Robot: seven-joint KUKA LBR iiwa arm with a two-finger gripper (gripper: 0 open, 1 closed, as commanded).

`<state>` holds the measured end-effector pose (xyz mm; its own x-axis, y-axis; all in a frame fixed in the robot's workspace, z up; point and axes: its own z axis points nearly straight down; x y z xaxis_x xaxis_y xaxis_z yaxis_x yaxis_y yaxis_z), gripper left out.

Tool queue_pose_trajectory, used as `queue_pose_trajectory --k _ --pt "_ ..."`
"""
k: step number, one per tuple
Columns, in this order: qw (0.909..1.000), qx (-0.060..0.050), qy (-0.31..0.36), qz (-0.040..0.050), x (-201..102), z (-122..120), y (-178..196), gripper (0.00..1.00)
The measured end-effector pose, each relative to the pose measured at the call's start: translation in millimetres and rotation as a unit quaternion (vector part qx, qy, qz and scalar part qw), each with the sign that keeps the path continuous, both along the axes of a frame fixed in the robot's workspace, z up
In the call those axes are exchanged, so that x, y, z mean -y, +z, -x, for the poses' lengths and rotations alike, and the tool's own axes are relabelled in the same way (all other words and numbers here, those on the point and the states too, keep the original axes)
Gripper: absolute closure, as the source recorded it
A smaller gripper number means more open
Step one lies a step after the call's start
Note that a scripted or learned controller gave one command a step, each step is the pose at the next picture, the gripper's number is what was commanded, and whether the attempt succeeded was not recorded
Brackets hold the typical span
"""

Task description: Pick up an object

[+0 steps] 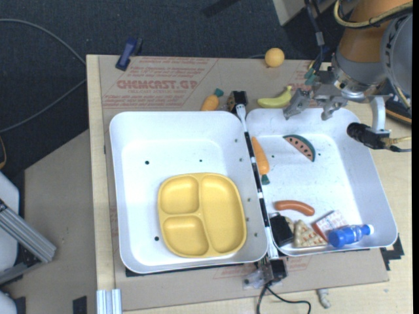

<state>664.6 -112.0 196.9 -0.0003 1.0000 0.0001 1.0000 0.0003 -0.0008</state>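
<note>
- Currently the arm (pixel 373 25) enters from the 2 o'clock corner, and its gripper (pixel 313 108) hangs above the far rim of the right bin (pixel 366 175).
- Gripper state: the two fingers (pixel 292 106) are spread wide, with nothing between them.
- Nearest object: a banana (pixel 275 99) lies on the bench just outside the bin rim, at 9 o'clock from the gripper.
- A watermelon slice (pixel 301 146) lies inside the right bin, at 6 o'clock from the gripper and apart from it.
- A carrot (pixel 260 157) lies along the right bin's left wall, at 9 o'clock from the slice.
- A sausage (pixel 294 207) lies near the bin's middle, toward 6 o'clock.
- A sandwich wedge (pixel 305 234), a black block (pixel 281 229) and a blue bottle (pixel 347 235) sit together along the near wall, at 6 o'clock in the bin.
- The left bin (pixel 131 175) holds a yellow divided plate (pixel 201 213), set toward 5 o'clock in that bin.
- An orange ball (pixel 275 57) rests at the bench's far edge, at 12 o'clock from the banana.
- A small orange toy (pixel 211 102) lies on the bench beyond the left bin's far right corner.
</note>
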Motion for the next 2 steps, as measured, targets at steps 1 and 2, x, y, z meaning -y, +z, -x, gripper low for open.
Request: queue_pose_trajectory --k 1,2 --pt "1.0000 0.000 -0.001 0.0001 23.6 25.2 -112.6 0.00" --pt "1.0000 0.002 0.000 0.0006 41.3 -2.3 -111.7 0.00"
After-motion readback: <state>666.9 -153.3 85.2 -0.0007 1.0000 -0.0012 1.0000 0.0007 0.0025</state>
